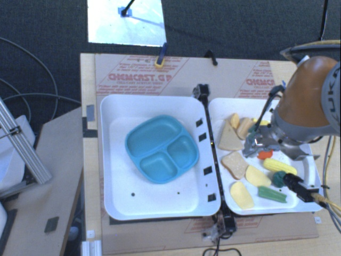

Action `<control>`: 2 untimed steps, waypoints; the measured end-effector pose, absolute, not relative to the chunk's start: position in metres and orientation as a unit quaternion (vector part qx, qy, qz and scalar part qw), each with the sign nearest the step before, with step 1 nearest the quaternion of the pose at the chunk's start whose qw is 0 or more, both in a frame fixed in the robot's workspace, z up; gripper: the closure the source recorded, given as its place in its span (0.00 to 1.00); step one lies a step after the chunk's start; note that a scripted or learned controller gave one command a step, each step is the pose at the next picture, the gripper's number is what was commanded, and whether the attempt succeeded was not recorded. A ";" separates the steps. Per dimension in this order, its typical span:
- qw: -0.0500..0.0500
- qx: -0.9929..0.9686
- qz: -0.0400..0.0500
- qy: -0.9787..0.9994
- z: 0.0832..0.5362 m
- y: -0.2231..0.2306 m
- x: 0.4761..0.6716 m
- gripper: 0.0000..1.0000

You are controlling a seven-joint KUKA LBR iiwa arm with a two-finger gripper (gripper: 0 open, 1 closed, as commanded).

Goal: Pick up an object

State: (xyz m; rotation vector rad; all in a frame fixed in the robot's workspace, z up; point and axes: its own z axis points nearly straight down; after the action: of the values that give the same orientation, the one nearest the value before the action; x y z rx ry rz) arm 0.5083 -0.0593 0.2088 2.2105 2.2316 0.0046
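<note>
The gripper (254, 143) hangs low in the right bin (306, 209), among the toy foods (250, 177) at centre right; nothing is lifted yet. Whether it has closed cannot be told.

We are reaching in from the right with our grey arm (311, 97), its orange band showing. Our gripper (254, 144) is pointing down and leftward, hanging low.

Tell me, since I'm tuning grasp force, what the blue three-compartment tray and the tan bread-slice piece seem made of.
Blue three-compartment tray: likely moulded plastic, smooth, with soft sheen along its rims. Tan bread-slice piece: probably plastic or foam toy food, matte with a darker crust edge; the view leaves it open.
</note>
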 end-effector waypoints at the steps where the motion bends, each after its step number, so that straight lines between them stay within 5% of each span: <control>1: 0.000 0.704 0.001 0.710 0.232 -0.012 0.487 1.00; 2: 0.000 0.703 0.002 0.711 0.235 0.052 0.504 1.00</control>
State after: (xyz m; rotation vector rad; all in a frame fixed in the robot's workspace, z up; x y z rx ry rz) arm 0.5042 0.0516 0.2350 2.2087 2.2337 0.0065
